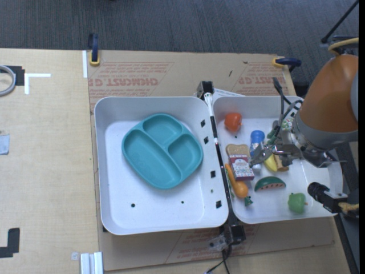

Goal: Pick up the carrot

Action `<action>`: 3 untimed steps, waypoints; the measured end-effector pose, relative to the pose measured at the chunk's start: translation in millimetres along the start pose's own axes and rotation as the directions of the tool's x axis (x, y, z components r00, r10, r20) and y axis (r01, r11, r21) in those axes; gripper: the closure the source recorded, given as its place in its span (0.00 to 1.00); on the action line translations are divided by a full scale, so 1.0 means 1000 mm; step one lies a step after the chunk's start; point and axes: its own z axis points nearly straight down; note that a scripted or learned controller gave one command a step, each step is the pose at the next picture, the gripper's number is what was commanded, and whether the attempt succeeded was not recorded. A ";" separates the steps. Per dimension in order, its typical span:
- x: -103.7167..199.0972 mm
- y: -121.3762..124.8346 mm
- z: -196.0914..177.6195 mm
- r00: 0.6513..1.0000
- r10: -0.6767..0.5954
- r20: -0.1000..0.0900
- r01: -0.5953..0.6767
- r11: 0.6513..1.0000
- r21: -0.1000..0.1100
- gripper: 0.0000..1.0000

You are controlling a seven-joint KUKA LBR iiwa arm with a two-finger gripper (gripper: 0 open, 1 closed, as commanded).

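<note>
The carrot (236,182) is a small orange stick with a green tip. It lies at a slant along the left wall of the right bin (319,213), just below a bread-coloured box (239,160). My gripper (264,153) hangs over the middle of that bin, right of the box and above a yellow piece (273,164). It sits up and to the right of the carrot, apart from it. The grey arm with its orange band (333,96) comes in from the right.
The right bin also holds a red tomato-like piece (232,120), a blue cup (257,137), a watermelon slice (269,183) and a green pepper (296,202). A teal divided plate (162,150) lies in the left bin (114,210).
</note>
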 end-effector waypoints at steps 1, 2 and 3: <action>0.026 0.011 -0.026 1.000 -0.001 0.001 0.001 1.000 -0.001 0.00; 0.026 0.011 -0.026 1.000 -0.001 0.001 0.001 1.000 -0.001 0.00; 0.003 -0.014 0.020 1.000 0.002 0.000 -0.002 1.000 0.001 0.00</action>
